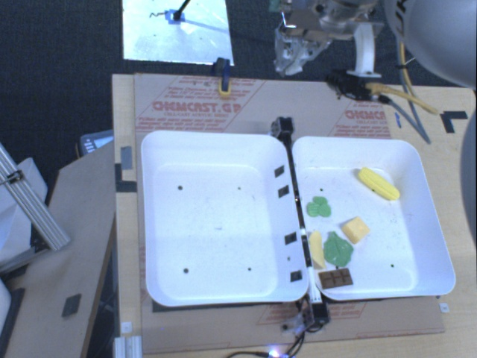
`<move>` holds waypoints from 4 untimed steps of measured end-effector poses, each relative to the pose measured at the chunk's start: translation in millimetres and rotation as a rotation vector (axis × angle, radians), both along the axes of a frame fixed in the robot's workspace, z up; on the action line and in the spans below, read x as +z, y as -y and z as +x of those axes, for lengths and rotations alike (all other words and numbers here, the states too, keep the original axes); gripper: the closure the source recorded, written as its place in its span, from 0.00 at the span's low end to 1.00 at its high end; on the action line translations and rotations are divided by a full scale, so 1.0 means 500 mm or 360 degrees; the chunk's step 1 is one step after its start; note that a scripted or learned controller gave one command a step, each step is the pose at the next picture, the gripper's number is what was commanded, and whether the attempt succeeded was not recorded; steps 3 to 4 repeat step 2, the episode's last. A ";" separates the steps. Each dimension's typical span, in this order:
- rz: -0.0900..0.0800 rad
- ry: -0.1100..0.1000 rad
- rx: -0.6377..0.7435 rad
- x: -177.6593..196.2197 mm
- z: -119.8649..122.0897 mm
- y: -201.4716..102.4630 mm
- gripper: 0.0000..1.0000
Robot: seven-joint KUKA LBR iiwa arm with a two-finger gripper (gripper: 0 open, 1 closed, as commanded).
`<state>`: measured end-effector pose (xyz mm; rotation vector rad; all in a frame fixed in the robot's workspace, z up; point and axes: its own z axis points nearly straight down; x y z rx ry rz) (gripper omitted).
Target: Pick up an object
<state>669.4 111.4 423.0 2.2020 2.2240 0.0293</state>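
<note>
Nothing is picked yet, as far as I can judge from my screen. From the camera view I see the pincer point(292, 60) hanging high above the far edge of the counter point(186, 95), beyond the far rim of the right bin point(428, 200), with no object between its tips. Whether it is apart or together I cannot tell; the tip is a pale blur against the dark floor. All the candidates sit in the right bin: a yellow corn cob point(378, 183) near the far right corner, a small green leafy piece point(319, 207) close to the divider side, a yellow cheese wedge point(355, 230) about the middle, a larger green leafy piece point(338, 250) just beside and nearer me than the wedge, a pale yellow strip point(317, 249) touching or almost touching that leaf on the divider side, and a brown chocolate bar point(335, 278) at the near edge. The left bin point(216, 215) carries none of them. I judge the whole job is still ahead: choose a piece, travel over the right bin, descend, close and lift. The corn cob and the cheese wedge stand apart from their neighbours, so I reckon they offer the cleanest approach, while the leaf and strip lie crowded together.
</note>
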 end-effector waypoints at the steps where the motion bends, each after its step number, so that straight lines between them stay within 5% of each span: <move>1: -0.0009 -0.0050 -0.0009 -0.276 -0.054 -0.024 1.00; 2: -0.0007 -0.0034 -0.0005 -0.376 -0.001 -0.095 1.00; 4: -0.0007 -0.0034 -0.0005 -0.376 -0.001 -0.095 1.00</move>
